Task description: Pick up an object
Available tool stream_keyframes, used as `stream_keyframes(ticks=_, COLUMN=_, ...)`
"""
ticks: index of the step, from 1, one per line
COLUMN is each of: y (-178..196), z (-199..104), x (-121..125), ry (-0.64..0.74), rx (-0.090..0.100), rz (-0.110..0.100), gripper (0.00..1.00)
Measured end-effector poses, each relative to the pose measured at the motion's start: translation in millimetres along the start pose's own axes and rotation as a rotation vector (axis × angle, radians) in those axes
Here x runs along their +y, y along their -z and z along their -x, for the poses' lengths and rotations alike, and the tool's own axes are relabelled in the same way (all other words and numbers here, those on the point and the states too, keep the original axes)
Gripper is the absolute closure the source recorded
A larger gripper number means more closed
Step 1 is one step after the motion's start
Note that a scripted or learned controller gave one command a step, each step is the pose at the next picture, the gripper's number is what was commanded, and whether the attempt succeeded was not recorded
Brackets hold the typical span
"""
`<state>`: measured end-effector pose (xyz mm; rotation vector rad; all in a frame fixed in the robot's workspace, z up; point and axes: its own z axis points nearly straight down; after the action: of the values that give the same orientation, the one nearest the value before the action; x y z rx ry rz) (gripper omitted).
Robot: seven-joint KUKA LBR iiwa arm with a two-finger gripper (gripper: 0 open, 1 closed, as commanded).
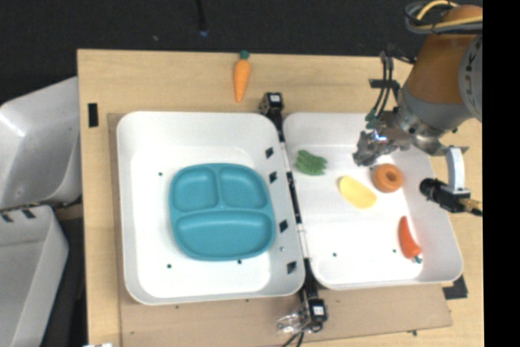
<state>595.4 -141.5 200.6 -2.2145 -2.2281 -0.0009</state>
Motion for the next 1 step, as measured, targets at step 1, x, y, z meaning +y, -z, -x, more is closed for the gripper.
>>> stream_keyframes(ticks=1, y=11.0, z=-58.8, x=-13.4, ry=0.001, rx=0.001, rz=0.001, gripper=1.0)
